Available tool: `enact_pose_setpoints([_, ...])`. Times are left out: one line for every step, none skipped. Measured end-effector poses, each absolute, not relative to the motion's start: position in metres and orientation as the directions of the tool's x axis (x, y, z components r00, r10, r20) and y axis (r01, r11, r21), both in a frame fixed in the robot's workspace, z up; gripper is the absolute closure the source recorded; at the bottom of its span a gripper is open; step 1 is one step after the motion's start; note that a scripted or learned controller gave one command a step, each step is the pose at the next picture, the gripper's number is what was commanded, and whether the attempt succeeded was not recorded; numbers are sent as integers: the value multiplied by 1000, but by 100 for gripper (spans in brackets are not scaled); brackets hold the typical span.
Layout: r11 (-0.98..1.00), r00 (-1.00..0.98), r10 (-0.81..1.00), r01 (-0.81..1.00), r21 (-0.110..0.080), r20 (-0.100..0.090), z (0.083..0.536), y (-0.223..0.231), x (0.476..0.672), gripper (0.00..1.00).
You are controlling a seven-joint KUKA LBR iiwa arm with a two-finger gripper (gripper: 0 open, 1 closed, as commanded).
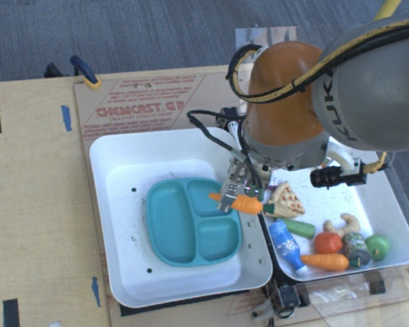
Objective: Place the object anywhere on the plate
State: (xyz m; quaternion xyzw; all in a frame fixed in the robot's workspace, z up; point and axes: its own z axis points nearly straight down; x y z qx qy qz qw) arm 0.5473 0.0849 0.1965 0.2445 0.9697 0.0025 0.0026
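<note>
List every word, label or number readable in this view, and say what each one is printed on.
"CHEMCAST" with a few more characters, in red: on the brown cardboard sheet behind the left white bin; the small red lines above and below it are too blurred to read.
"KU", cut off by the frame: on the grey arm housing.
Blue bottle label: too small to read.

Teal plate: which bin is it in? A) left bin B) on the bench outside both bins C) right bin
A: the teal plate lies flat in the left bin, while the toy food, such as the blue bottle and tomato, sits in the right bin.
</note>
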Motion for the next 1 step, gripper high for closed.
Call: enact_pose_setpoints([879,-879,477,477,4,-4,196,82,547,0])
